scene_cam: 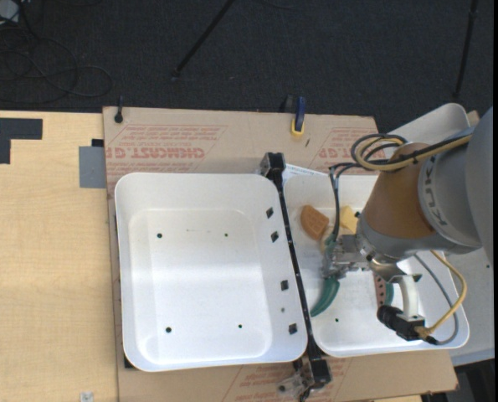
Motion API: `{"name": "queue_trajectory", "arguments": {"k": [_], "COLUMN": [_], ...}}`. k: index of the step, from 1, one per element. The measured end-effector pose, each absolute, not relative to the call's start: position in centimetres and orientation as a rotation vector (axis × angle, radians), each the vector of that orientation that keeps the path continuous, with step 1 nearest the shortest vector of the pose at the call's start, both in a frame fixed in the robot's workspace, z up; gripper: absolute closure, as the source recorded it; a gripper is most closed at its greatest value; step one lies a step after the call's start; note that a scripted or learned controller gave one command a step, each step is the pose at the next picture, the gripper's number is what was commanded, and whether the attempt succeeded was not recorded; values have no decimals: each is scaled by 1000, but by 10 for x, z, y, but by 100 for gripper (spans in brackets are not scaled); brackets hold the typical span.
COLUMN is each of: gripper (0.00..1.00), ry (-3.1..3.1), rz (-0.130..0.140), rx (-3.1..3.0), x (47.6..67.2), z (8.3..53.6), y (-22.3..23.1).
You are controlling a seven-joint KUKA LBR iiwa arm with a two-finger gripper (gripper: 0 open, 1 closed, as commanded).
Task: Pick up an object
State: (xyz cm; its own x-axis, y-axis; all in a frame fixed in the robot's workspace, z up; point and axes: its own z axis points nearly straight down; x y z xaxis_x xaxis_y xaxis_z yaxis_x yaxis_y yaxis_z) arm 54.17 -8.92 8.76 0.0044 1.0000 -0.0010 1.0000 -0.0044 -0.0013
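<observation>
Objects sit in the right bin [449, 342], which is presumably why the arm [424, 203] reaches down there, while the left bin [131, 199] next to it carries nothing to grasp. The gripper [342, 262] hangs low near the divider between the bins. A green curved object [326, 296] lies just below it, its upper end seemingly touching or right under the gripper; an orange-brown block [315, 221] and a yellow piece [347, 219] lie just above. Whether the gripper is spread or closed, I cannot tell, as the wrist hides it. Nothing is visibly held; the green object looks the likeliest target.
</observation>
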Motion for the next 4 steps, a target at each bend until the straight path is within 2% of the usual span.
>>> {"name": "queue_trajectory", "arguments": {"k": [1,2,3,4], "gripper": [100,100,100,0], "ry": [-2224,-2221,-2230,-2225], "rz": [0,2,-3,3], "rx": [-2226,-2217,-2220,-2216], "x": [603,551,642,638], "z": [88,88,88,88], "y": [-154,-97,-120,-119]}}
